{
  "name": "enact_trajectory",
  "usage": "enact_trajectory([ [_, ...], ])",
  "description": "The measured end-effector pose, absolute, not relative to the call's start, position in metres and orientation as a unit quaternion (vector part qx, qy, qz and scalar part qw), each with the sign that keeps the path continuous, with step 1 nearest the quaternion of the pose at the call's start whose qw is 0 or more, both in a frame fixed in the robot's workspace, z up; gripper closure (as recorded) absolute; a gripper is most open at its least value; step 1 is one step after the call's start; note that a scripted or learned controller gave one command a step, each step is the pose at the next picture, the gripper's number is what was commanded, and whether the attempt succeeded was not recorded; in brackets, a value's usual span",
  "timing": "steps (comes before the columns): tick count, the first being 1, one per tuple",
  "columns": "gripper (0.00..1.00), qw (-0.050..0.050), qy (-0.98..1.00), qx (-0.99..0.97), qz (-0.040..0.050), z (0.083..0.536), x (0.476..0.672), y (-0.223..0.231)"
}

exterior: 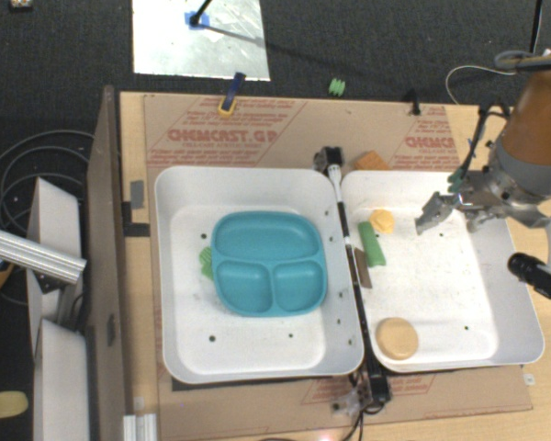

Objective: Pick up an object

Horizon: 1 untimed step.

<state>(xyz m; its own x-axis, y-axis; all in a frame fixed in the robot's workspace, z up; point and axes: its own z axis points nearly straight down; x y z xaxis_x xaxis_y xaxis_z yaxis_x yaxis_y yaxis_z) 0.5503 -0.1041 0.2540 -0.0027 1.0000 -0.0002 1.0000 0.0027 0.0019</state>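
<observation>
My gripper (432, 215) hangs over the upper middle of the right bin (510, 338), with the arm coming in from the right. A small yellow piece (382, 220) lies just left of the gripper, apart from it. Below that piece, a green block (371, 244) rests along the bin's left wall. A round tan disc (397, 338) sits in the bin's near left corner. Nothing shows between the gripper's tips.
The left bin (179, 338) holds a blue compartment plate (268, 262) with a green thing (205, 262) peeking from under its left edge. An orange piece (372, 161) lies on the cardboard just behind the right bin. A dark divider (349, 265) runs between the bins.
</observation>
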Motion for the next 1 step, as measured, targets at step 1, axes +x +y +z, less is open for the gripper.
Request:
enact_trajectory([
  [1,0.0,0.001,0.71,0.704,0.001,0.1824,0.6221,-0.073],
])
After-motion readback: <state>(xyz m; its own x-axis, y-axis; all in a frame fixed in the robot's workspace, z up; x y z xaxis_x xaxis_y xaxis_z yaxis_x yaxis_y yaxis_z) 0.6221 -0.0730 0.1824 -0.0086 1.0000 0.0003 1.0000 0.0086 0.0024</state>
